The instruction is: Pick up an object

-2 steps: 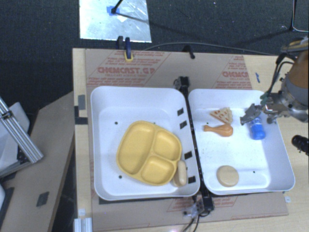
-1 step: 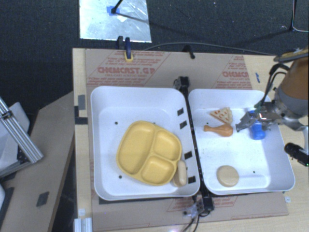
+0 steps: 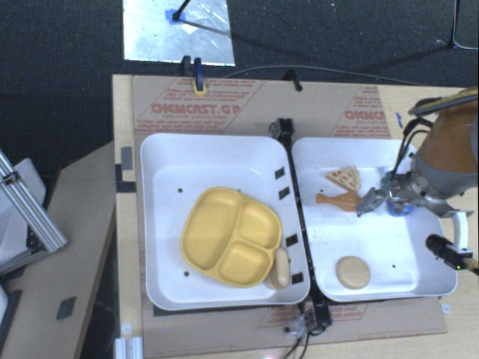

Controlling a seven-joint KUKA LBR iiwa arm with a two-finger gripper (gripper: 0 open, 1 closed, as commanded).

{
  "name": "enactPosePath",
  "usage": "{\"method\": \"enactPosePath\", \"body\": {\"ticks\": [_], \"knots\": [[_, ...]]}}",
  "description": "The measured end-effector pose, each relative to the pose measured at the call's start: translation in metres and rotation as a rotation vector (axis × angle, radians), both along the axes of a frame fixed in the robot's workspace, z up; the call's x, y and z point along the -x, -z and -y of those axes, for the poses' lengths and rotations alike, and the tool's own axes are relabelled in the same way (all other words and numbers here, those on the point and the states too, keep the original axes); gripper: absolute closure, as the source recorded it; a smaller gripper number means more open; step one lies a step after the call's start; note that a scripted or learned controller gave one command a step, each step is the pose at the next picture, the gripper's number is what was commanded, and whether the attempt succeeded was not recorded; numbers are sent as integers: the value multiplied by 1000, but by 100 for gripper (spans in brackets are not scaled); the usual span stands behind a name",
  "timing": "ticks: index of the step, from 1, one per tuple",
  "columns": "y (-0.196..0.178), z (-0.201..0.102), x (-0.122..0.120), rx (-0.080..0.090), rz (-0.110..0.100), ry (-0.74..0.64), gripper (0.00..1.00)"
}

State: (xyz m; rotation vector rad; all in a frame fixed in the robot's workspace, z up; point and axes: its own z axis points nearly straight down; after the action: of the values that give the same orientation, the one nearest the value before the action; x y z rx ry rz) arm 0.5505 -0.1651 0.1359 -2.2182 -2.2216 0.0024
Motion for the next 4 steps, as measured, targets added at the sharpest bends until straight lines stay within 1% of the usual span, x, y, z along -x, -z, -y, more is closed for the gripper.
{"method": "enactPosePath", "body": {"ticks": [1,2,3,4], "knots": [[52,-1,0,0,1,0,0],[39,0,-1,1,6,-1,100],[-6,5,-2,2,8,1,100],[-69,1,-4,2,10,-3,100]]}}
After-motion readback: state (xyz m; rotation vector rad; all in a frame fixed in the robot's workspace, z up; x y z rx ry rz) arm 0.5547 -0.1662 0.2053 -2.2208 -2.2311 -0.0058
